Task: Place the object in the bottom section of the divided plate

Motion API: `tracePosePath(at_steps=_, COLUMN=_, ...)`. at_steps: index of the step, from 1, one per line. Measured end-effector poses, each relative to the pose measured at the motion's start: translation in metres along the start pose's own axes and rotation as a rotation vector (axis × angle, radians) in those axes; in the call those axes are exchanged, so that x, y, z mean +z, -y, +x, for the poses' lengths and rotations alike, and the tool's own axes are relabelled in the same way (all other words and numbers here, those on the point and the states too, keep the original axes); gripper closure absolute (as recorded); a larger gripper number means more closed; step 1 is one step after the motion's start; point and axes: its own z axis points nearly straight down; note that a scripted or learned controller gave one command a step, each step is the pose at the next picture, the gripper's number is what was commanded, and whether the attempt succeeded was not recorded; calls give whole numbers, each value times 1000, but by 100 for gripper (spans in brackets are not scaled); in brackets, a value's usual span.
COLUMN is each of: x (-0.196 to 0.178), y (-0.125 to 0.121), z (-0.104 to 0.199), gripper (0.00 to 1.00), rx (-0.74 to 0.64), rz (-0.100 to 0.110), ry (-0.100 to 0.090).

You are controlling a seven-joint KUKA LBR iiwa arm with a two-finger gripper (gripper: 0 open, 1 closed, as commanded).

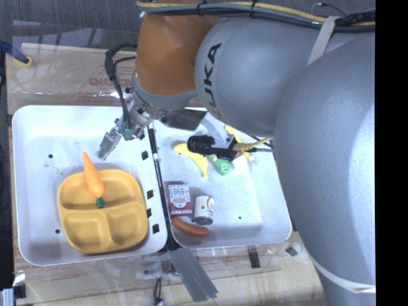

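A yellow divided plate (102, 231) lies in the left bin. An orange carrot (93, 177) with a green stub rests in the plate's upper section, and its pointed end sticks out over the far rim. The two lower sections of the plate hold nothing. My gripper (108, 144) hangs just above and to the right of the carrot's tip, apart from it, near the divider between the bins. Nothing shows in its grasp.
The right bin (255, 203) holds a yellow banana (199, 160), a small green piece (222, 167), a red box (178, 198), a small can (203, 210) and a sausage (190, 228). The big grey arm covers the right of the view.
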Motion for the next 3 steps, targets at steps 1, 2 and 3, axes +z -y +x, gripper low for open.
tracePosePath(at_steps=1, x=-149, y=10, z=-5, gripper=0, rx=-361, rz=-3, ry=4)
tracePosePath(at_steps=2, x=-160, y=8, z=-3, gripper=100, rx=-369, rz=-4, ry=6)
tracePosePath(at_steps=3, x=-20, y=40, z=90, gripper=100, rx=-487, rz=2, ry=-1)
